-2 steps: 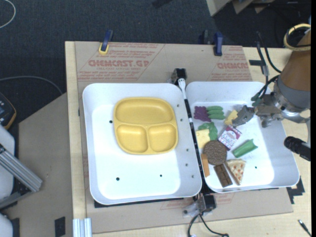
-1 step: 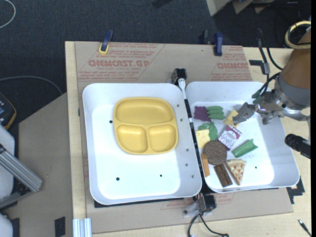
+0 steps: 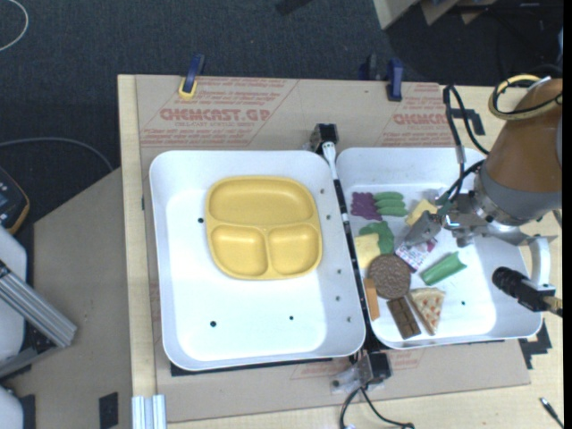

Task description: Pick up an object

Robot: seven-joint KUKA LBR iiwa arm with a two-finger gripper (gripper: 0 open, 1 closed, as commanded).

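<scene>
The right bin (image 3: 500, 324) holds several toy foods: purple grapes (image 3: 364, 206), a green pod (image 3: 390, 204), a yellow wedge (image 3: 420, 210), a green pepper piece (image 3: 378, 236), a brown round cookie (image 3: 390, 275), a chocolate bar (image 3: 402, 316), a toast slice (image 3: 430, 306) and a green pickle (image 3: 443, 268). My gripper (image 3: 419, 233) hangs low over the middle of this bin, just above a white and pink packet (image 3: 411, 256). The wrist hides what lies directly under it.
In the left bin (image 3: 179, 311) sits a yellow divided plate (image 3: 264, 225). The arm's orange band and grey wrist (image 3: 523, 172) cover the right bin's right side. A black cable (image 3: 460, 132) runs over that bin's far rim.
</scene>
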